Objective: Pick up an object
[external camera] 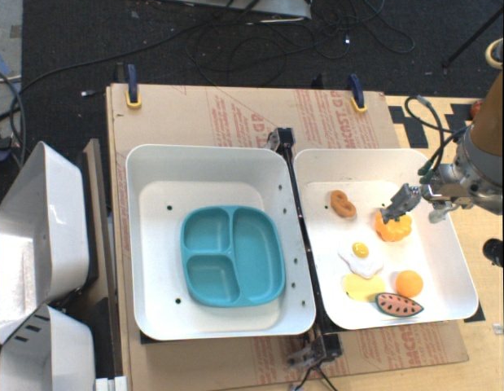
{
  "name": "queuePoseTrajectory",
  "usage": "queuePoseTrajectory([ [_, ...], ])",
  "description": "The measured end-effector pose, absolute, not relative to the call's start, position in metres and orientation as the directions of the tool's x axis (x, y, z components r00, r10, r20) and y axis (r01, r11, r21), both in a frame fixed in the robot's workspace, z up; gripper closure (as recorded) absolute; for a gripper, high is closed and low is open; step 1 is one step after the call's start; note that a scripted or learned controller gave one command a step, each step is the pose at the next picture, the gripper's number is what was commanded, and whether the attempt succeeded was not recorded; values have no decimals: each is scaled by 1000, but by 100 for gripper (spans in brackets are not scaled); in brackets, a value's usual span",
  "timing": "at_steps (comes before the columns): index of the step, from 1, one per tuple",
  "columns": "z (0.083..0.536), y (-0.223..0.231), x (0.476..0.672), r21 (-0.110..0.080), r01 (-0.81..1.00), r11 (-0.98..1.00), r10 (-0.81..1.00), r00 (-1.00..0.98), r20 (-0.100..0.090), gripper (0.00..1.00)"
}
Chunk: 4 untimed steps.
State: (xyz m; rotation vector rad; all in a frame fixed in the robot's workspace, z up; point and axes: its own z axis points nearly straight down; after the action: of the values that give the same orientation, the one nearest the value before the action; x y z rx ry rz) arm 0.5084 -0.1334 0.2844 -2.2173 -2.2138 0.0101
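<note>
On the counter (203, 112), the left bin (154, 177) carries a teal divided plate (232, 256), while the right bin (455, 259) holds the toy food. The grey arm (484, 157) comes in from the right, and its tool (396, 210) sits at the upper edge of an orange toy piece (396, 229) in the bin's upper right — that piece lies directly beneath and slightly toward the viewer from the tips. Whether the tool is spread or closed I cannot tell — the doughnut (344, 204) lies just left, the fried egg (361, 256) below.
</note>
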Motion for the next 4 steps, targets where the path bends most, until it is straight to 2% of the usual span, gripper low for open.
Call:
queuePoseTrajectory([
  [1, 290, -133, 510, 0, 1000, 1, 1000, -1, 0, 0],
  [2, 227, -137, 513, -6, 1000, -2, 1000, 2, 1, 0],
  [4, 131, -145, 501, -5, 1000, -2, 1000, 2, 1, 0],
])
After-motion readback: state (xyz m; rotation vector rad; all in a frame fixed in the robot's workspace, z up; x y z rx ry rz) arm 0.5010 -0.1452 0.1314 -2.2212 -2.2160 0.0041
